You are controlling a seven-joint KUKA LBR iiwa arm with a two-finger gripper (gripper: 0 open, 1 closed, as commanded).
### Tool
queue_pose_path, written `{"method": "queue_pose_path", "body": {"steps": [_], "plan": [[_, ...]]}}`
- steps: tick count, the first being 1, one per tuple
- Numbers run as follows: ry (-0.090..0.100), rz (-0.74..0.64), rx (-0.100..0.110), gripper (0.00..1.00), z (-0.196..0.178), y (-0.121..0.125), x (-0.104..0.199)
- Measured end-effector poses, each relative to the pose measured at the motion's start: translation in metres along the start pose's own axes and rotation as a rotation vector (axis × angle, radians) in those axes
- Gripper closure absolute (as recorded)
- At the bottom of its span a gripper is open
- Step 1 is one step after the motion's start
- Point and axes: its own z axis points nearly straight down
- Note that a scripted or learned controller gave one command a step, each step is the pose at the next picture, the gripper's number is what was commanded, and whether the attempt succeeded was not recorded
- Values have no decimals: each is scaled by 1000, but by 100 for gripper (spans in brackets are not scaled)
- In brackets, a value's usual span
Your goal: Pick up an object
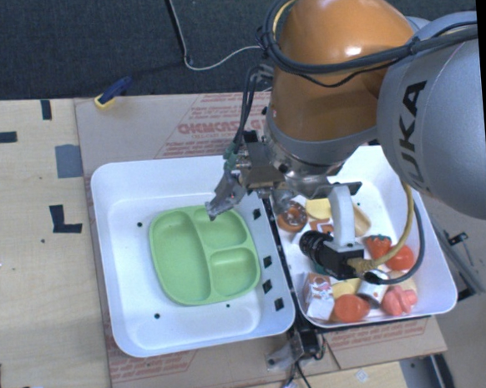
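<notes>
Plate (pixel 204 255): green, with three shallow wells and rounded corners, lying flat in the left bin (pixel 117 241), its nearest candidate for a pick.
Handling: looks like moulded plastic, so I judge it light, stiff and smooth; a flat face gives the fingers nothing, and the glossy surface may slip.
Where to hold: the raised rim at its 1 o'clock corner, or a divider ridge between wells, pinched across the thin edge.
Gripper (pixel 220 202): metal fingertips sit at the plate's 1 o'clock rim, touching or just above it; whether they are spread or closed cannot be told, and nothing can be seen between them.
Left bin: white, shallow, matte walls with small dark holes in the floor; the plate lies toward its 3 o'clock side.
Right bin (pixel 439 286): same white tray, touching the left one along a shared edge.
Food toys (pixel 377 300): a loose heap at the right bin's 6 o'clock, red, orange and pale yellow, rounded and small; probably light hard plastic, apt to roll.
Arm (pixel 346 64): glossy orange dome and grey shell over the right bin's 12 o'clock.
Cardboard sheet (pixel 137 130): brown, printed, beneath both bins.
</notes>
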Motion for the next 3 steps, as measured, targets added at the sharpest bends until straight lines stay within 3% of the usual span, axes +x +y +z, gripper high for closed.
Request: {"method": "queue_pose_path", "body": {"steps": [1, 2, 3], "plan": [[3, 0, -6, 0, -151, 19, 71], [-7, 6, 12, 100, -152, 19, 67], [-9, 5, 13, 100, -161, 19, 68]]}}
